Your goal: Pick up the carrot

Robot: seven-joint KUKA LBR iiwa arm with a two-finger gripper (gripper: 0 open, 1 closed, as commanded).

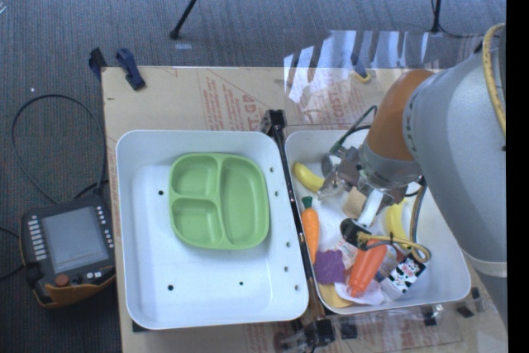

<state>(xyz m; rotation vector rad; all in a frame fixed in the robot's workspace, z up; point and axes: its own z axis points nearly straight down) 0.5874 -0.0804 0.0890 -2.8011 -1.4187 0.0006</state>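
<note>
A small orange carrot (pixel 310 231) with a green top lies along the left wall of the right bin (pixel 450 260), pointing toward the front. A larger orange carrot-shaped piece (pixel 366 269) lies slanted near the bin's front, among other toys. My gripper (pixel 351 190) hangs low over the middle of the right bin, just right of and slightly behind the small carrot, apart from it. The grey arm with its orange band (pixel 401 116) hides the bin's back right part. Nothing shows as held.
The right bin also holds a yellow banana (pixel 307 176), a second yellow piece (pixel 395 221), a purple toy (pixel 329 267) and a black-and-white item (pixel 403 275). A green divided plate (pixel 219 201) lies in the left bin (pixel 149 293). A black divider (pixel 289 194) separates the bins.
</note>
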